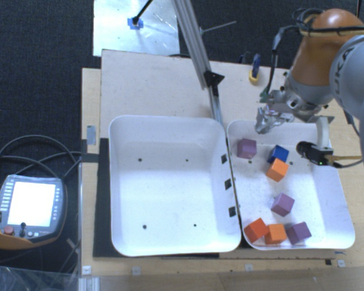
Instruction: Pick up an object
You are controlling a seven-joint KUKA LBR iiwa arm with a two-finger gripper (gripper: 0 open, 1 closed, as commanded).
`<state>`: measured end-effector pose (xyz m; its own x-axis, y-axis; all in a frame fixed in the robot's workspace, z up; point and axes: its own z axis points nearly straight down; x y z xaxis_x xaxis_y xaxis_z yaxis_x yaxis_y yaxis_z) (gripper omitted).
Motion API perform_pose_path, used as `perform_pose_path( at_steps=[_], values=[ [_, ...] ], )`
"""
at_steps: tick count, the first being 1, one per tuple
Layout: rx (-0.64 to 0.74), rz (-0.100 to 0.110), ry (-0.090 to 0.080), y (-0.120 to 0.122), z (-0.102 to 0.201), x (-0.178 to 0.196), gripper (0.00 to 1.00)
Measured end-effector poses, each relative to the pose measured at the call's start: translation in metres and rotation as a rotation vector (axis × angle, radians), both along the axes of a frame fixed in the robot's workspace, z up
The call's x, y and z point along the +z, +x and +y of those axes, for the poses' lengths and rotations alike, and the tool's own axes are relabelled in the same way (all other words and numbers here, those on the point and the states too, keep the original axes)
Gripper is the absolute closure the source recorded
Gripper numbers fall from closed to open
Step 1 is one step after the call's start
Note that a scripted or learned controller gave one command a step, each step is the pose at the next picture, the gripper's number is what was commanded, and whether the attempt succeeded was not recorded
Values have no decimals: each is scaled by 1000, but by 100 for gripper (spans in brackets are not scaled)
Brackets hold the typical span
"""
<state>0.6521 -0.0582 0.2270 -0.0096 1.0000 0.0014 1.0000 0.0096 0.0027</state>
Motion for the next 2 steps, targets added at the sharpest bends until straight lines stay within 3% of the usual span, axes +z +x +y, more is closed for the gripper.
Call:
perform_pose_path(
  at_steps=[2],
  values=[
    [2,1,2,7,109,-8,100]
  ],
)
